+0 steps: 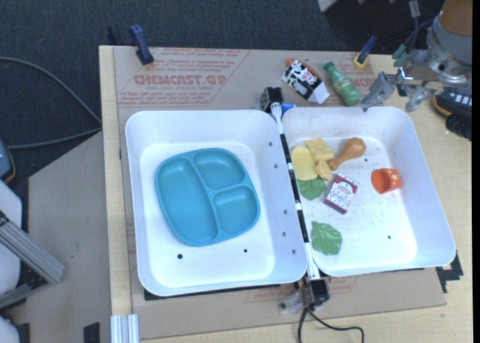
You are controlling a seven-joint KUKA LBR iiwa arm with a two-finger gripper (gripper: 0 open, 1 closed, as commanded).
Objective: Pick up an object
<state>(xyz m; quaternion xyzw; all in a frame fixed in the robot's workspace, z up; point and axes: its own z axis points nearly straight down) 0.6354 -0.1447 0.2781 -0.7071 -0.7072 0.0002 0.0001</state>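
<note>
Two bins below me, arm parked at upper right.

Left bin (142, 139) holds a blue divided plate (208, 195). Right bin (420, 146) holds yellow pieces (311, 160), a drumstick (346, 151), a red-and-white packet (340, 194), an orange cup (386, 180) and two green leaves (326, 237). Behind it I see a cow-patterned carton (304, 81) and green bottle (343, 84). Gripper (390, 86) hovers over the bin's far rim, nothing between its fingers; apart or together I cannot tell. Board reads "CHEMCAST GP".
</note>
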